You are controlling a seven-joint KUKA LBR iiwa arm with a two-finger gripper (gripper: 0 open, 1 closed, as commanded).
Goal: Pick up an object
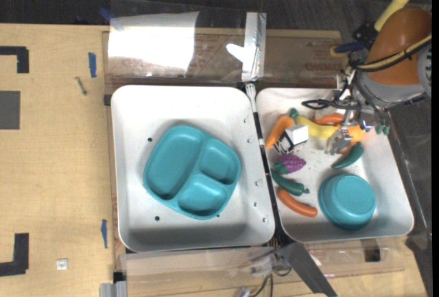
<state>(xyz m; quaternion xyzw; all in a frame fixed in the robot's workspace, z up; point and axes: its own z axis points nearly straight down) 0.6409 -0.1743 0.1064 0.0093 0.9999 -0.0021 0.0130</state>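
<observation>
Gripper (343, 134) sits low in the right bin (401, 217) among crowded toy vegetables (291, 175); jaws' state cannot be told; risk: a neighbouring piece deflects the grasp.

Two shallow white bins are sitting side by side on the bench, the left bin (130, 110) filling the middle of the frame and the right bin (394, 186) lying toward the right. A teal three-compartment plate (192, 170) is resting in the left bin. In the right bin, a teal bowl (348, 200) is standing at the lower right, with toy food scattered above and left of it: an orange carrot (278, 130), a purple grape bunch (291, 163), a green pepper (291, 186), an orange piece (297, 203), a yellow piece (317, 129) and a small white block (297, 136). The arm is reaching in from the upper right, its gripper (341, 140) hanging over the bin's upper part beside another green piece (349, 156).
</observation>
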